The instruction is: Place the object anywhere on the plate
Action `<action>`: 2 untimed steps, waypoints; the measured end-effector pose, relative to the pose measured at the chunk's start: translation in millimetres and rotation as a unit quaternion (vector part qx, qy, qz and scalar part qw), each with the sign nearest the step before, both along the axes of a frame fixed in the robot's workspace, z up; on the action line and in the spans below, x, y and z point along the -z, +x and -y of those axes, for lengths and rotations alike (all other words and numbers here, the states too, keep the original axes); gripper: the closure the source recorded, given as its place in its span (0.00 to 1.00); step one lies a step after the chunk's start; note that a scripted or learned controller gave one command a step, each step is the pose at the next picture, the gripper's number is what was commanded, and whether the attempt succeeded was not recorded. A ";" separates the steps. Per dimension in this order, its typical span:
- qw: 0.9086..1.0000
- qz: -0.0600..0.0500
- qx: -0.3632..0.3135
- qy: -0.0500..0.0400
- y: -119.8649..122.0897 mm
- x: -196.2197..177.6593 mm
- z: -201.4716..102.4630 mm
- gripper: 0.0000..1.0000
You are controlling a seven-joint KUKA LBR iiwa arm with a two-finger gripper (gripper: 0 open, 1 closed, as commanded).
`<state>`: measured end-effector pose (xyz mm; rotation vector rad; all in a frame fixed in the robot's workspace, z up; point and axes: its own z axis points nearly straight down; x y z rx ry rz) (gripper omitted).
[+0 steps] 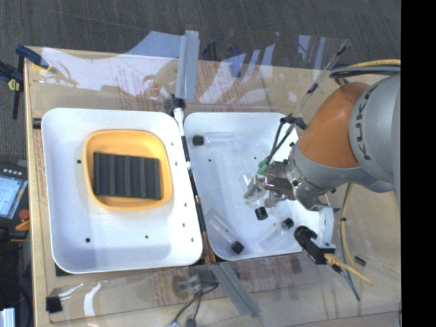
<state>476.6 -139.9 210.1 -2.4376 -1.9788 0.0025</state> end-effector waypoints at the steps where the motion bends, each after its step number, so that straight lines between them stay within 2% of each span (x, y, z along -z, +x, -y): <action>1: 0.999 0.000 -0.053 0.000 56.8 -114.5 -98.1 1.00; 2: 0.983 0.000 -0.183 0.000 119.7 -79.1 -121.7 1.00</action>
